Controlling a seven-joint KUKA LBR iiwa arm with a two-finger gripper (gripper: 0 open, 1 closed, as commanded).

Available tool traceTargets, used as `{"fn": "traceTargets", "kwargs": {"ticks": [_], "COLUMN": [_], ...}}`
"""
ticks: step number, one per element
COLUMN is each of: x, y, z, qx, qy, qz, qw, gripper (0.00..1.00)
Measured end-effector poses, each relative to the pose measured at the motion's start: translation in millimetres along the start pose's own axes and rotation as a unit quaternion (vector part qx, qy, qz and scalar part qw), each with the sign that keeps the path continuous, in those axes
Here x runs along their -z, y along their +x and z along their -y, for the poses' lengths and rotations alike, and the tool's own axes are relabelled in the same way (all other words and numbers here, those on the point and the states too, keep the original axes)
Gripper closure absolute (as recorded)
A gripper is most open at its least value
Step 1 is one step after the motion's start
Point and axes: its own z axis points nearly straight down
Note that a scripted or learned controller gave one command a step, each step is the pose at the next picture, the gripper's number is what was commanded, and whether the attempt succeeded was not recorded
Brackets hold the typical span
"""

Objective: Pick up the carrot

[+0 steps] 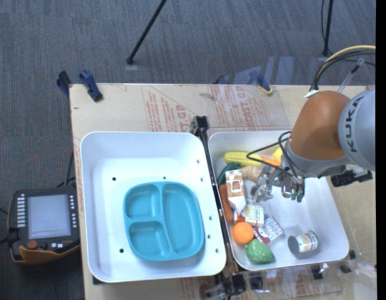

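The carrot [226, 201] is a thin orange-red stick lying along the left wall of the right bin [333, 214], partly covered by a white carton [235, 185]. My gripper [279, 190] hangs over the middle of that bin, to the right of the carton and carrot and apart from both. Its fingers point down and stand open with nothing between them. A small orange piece [271, 160] shows just under the wrist beside a yellow item [241, 157].
The right bin also holds an orange ball [243, 232], a green item [260, 252], a tin can [303, 242] and small packets [263, 221]. The left bin [99, 161] holds a blue divided plate [162, 220]. A control pendant [45, 220] lies left of the bench.
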Motion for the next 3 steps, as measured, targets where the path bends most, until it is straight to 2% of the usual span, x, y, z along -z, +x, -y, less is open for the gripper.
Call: {"fn": "traceTargets", "kwargs": {"ticks": [1,2,3], "x": [147.1,140.0,92.0], "y": [20.0,23.0,-53.8], "z": [7.1,6.8,32.0], "qx": [-0.009,-0.009,-0.087], "qy": [0.000,0.000,0.001], "qz": [0.009,0.001,-0.001], "qw": [0.9999,1.0000,0.9962], "gripper": [1.00,0.00,0.00]}}
